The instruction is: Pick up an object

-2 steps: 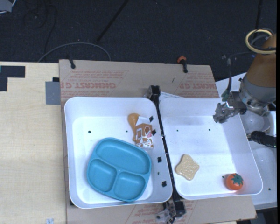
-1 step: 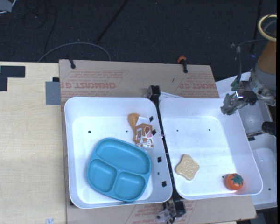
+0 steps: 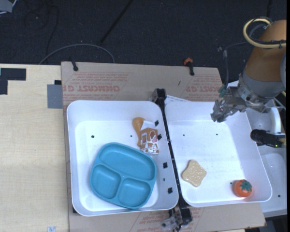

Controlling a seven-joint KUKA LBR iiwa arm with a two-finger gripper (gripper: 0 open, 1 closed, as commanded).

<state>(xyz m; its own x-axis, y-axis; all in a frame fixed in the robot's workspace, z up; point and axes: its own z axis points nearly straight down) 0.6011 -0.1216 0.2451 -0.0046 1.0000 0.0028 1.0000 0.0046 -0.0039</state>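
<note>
The tool (image 3: 221,111) is seen above the right bin's (image 3: 217,129) far edge; its state cannot be told. A tan biscuit (image 3: 194,173) and an orange tomato (image 3: 242,188) are placed in that bin.

The two bins, the left bin (image 3: 77,129) and the right bin (image 3: 217,129), are white. The plate (image 3: 122,175) is light blue. The toy bread slice (image 3: 194,173) is tan with small speckles. The little tomato (image 3: 242,188) is orange-red with a green top. The small packet (image 3: 149,141) is white with brown and red marks. The table (image 3: 24,144) is pale wood with black and grey squares. The arm (image 3: 266,57) is grey with an orange band. The claw (image 3: 220,112) is dark grey.
</note>
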